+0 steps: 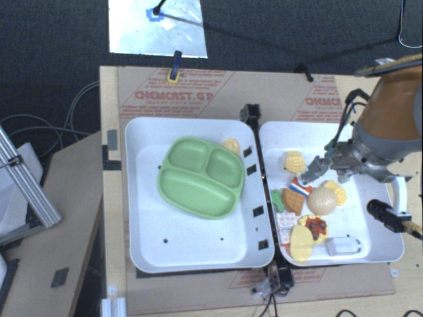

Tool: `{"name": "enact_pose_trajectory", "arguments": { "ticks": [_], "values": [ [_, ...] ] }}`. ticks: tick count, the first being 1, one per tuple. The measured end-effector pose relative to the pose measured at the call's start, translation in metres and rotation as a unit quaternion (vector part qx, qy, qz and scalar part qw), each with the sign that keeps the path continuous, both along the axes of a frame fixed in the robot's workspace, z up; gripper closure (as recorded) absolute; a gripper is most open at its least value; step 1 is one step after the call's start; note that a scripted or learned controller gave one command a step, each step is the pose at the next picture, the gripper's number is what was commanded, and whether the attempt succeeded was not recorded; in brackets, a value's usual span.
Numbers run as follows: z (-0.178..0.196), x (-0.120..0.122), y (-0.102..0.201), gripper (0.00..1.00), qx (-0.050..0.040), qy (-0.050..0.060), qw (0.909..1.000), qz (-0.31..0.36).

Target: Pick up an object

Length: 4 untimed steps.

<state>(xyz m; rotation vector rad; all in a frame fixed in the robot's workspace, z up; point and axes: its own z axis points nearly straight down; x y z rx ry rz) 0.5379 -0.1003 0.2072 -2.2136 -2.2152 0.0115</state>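
The right bin [380, 240] holds several toy foods: a yellow piece [294, 160] at the back, an orange-brown piece [292, 201], a red, white and blue item [301, 189], a beige ball [322, 201], a small yellow item [338, 192], a red piece [316, 226], a pale yellow fruit [301, 244] and a white-grey block [344, 246]. My gripper [314, 169] hangs low over the middle of this bin, just right of the yellow piece and above the beige ball. Nothing is visibly held in it.
In the left bin [142, 243] lies a green divided plate [201, 177], with a small yellow object [230, 145] at its far right corner. A black divider with clips [259, 177] runs between the bins. The arm's grey and orange body [393, 121] covers the right bin's back right.
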Motion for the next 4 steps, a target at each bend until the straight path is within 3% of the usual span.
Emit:
{"name": "enact_pose_trajectory", "arguments": {
  "ticks": [1,3,4],
  "values": [
    [0.007,0.003,0.0,0.0,-0.0008,-0.007,1.0,0.001],
    [-0.096,0.001,-0.004,0.0,-0.0007,-0.005,1.0,0.0],
    [-0.12,0.003,-0.002,0.0,0.0012,-0.008,1.0,0.001]
  ]
}}
